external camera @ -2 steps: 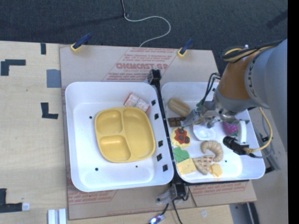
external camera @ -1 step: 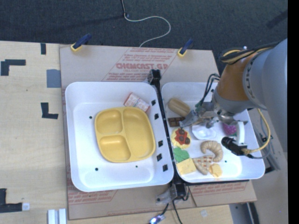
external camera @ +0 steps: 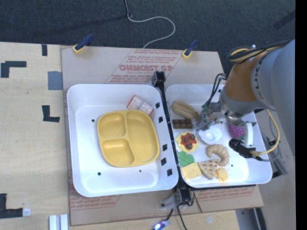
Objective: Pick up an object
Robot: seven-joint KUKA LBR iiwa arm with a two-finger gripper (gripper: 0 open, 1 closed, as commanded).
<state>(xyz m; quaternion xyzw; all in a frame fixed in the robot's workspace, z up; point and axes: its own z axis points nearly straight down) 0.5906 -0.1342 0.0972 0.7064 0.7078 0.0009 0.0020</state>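
Observation:
The right bin (external camera: pixel 254 178) holds several toy foods: a brown bread roll (external camera: pixel 185 109), a chocolate bar (external camera: pixel 182 124), a round pizza piece (external camera: pixel 186 141), a green leaf (external camera: pixel 185 157), a yellow cheese block (external camera: pixel 191 170), a waffle wedge (external camera: pixel 209 167), a croissant (external camera: pixel 218 152), a white round piece (external camera: pixel 210 135) and a purple item (external camera: pixel 236 129). My gripper (external camera: pixel 205 120) hangs low over the middle of this bin, just above the white piece and right of the chocolate bar. The wrist hides its tips.
The left bin (external camera: pixel 79 128) holds a yellow divided plate (external camera: pixel 128 138) and a small pink wrapped packet (external camera: pixel 140 104) behind it. A black divider (external camera: pixel 165 128) separates the bins. The arm's orange band (external camera: pixel 242 83) and grey body cover the right bin's far right corner.

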